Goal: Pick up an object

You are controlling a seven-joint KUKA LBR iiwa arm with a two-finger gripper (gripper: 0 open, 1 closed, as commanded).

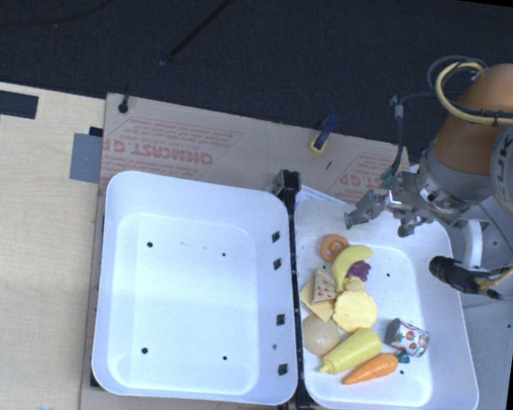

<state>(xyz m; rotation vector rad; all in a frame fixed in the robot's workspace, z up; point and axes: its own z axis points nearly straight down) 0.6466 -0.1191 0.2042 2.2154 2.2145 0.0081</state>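
The right white bin [447, 368] holds a cluster of toy foods. Among them are an orange ring [332, 248], a yellow banana [349, 260], a purple piece [358, 271], a cheese wedge [322, 289], a yellow round piece [355, 311], a beige lump [319, 334], a yellow cob [351, 350] and an orange carrot [371, 369]. A small printed can [406, 338] lies to their right. My gripper [385, 220] hangs over the bin's far edge, above and behind the orange ring. It is open, with nothing between its fingers.
The left white bin [121, 228] sits beside the right one, with a black hinge strip [284, 289] between them. Both rest on a cardboard sheet [208, 145]. A blue and yellow clip [322, 135] holds its far edge.
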